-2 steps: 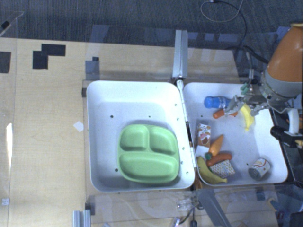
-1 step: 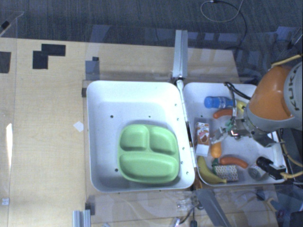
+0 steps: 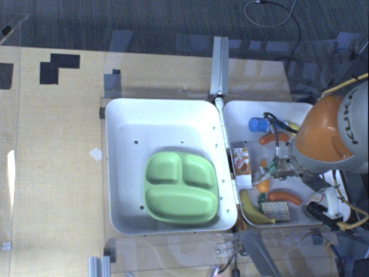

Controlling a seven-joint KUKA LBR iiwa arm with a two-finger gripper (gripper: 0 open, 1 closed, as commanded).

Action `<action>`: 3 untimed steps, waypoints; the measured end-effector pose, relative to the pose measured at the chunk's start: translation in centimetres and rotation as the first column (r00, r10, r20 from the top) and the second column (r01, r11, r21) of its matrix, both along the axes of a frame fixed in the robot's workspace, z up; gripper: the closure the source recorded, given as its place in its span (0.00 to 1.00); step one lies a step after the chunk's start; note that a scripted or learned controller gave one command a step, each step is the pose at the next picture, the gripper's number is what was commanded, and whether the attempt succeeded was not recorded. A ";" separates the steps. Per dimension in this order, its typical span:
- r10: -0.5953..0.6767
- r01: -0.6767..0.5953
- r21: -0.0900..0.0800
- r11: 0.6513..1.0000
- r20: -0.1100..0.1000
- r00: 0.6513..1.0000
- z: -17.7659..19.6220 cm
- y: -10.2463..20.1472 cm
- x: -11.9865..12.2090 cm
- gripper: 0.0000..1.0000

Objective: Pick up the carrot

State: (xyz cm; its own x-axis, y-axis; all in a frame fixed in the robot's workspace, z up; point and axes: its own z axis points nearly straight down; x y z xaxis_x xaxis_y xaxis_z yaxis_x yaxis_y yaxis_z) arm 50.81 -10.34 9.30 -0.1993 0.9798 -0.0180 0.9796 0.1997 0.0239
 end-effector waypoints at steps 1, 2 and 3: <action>0.013 -0.013 -0.001 1.000 -0.014 1.000 9.3 4.3 4.2 0.00; 0.257 -0.256 0.013 0.966 -0.028 0.966 4.7 1.5 3.2 0.00; 0.202 -0.202 0.010 0.979 -0.006 0.979 2.8 -2.0 9.2 0.00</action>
